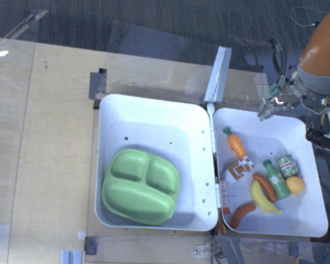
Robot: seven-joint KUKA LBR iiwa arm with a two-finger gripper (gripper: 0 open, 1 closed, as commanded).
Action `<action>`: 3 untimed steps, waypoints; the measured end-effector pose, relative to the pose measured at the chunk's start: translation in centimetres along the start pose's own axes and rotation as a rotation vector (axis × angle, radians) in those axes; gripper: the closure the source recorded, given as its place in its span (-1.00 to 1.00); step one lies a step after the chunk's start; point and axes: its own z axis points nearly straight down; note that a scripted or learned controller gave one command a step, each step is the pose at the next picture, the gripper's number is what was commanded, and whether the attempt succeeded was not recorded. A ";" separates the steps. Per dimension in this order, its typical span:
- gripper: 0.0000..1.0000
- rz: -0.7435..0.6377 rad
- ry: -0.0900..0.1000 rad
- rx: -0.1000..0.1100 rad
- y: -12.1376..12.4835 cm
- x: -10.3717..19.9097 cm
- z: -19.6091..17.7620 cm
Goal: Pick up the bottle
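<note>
Right bin [317, 226]: toy food, heaped toward the near right corner.
- Green bottle [275, 179], lying tilted, cap end toward the far left; wedged between the red sausage [264, 188] on its left and the orange-yellow fruit [294, 185] on its right. Touching or nearly touching both; body free along its top. Little room for a finger on either long side, judging by that crowding.
- Small green can [287, 164], just beyond the bottle's far end.
- Banana [263, 199], curved under the sausage, near side.
- Second red sausage [242, 214], apart, near the front left wall.
- Carrot [236, 143], alone toward the far left.
- Brown-and-white carton [239, 168], against the dividing wall.

Left bin [115, 110]: green sectioned tray [141, 185], resting in the near half.

Gripper [267, 110]: hanging over the far rim of the right bin, well apart from the bottle and above it. Jaw setting not readable (too small and blurred against the rim). Nothing seen held.

Stage, as judged: approach not yet made; bottle untouched. Next move likely needs travel toward the near right cluster and a grip across the bottle's narrow width, angled to miss the neighbours.
</note>
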 end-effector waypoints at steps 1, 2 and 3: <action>1.00 0.025 0.003 0.006 3.0 7.4 4.7; 1.00 0.374 0.002 0.007 5.0 15.6 4.6; 1.00 0.318 0.003 0.007 6.6 22.2 4.7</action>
